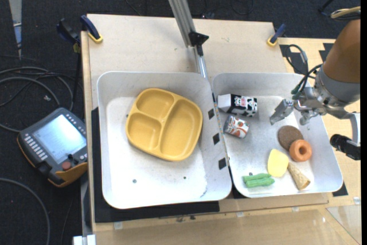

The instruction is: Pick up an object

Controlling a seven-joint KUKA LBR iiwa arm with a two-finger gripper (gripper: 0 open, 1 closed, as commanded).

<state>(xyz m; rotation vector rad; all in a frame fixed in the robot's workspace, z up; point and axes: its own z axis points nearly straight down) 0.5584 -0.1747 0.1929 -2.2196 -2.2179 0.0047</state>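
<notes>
Gripper: fingers spread apart, holding nothing, over the right bin.
Donut: right bin, just right-near of the gripper, touching a brown disc.
Handling: probably light, stiff, smooth.
Hold: across its outer rim, clear of the disc.
Left bin: 1 yellow tray.

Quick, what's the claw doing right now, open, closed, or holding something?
Claw: open, holding nothing, above the right bin near the brown cookie.
</notes>
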